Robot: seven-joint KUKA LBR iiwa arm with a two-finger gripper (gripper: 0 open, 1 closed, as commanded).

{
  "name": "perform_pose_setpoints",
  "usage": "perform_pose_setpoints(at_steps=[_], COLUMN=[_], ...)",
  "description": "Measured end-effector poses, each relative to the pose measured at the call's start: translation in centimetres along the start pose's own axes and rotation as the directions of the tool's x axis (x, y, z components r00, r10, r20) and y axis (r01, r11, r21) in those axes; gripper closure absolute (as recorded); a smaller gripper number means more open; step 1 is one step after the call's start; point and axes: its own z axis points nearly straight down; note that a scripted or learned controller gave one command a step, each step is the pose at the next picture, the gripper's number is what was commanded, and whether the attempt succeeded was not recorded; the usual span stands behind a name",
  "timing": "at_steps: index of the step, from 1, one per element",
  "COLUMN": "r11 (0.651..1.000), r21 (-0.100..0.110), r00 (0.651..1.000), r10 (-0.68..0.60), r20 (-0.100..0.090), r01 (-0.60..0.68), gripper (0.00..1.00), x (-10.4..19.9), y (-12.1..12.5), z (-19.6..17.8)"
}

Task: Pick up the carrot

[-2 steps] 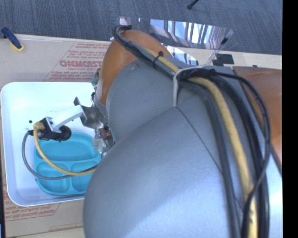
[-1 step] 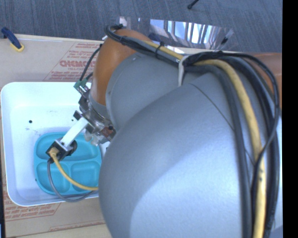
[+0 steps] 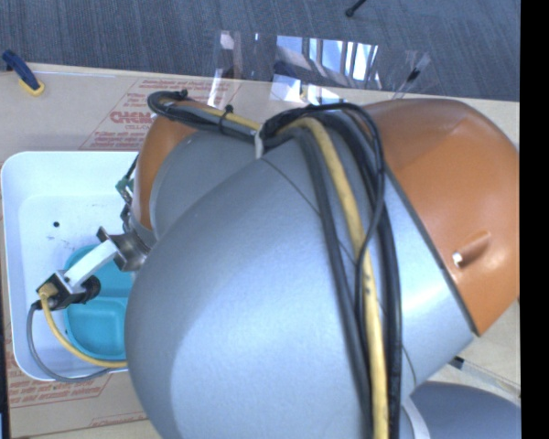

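White bin, turquoise object, grey-orange arm

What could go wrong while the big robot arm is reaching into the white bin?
Two things might. The arm covers most of the bench from this camera, so a grab underneath it would be hard to check. Also, a blue thing lies in the left bin, close against the arm, so the robot may bump or grab that instead of the carrot.
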Motion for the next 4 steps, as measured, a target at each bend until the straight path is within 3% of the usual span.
perform_pose_setpoints(at_steps=[1,2,3,4], r11=[0.933,0.929,0.981,0.984], r21=[0.0,0.006,0.0,-0.002], r00=[0.933,0.929,0.981,0.984], r10=[-0.361,-0.369,-0.195,0.18], r20=[0.001,0.003,0.0,-0.009], r01=[0.361,0.369,0.195,-0.18], gripper=[1.0,1.0,1.0,1.0], x=[1.2,1.2,8.1,5.3], y=[4.7,4.4,2.8,1.9], z=[7.8,6.9,8.7,3.4])
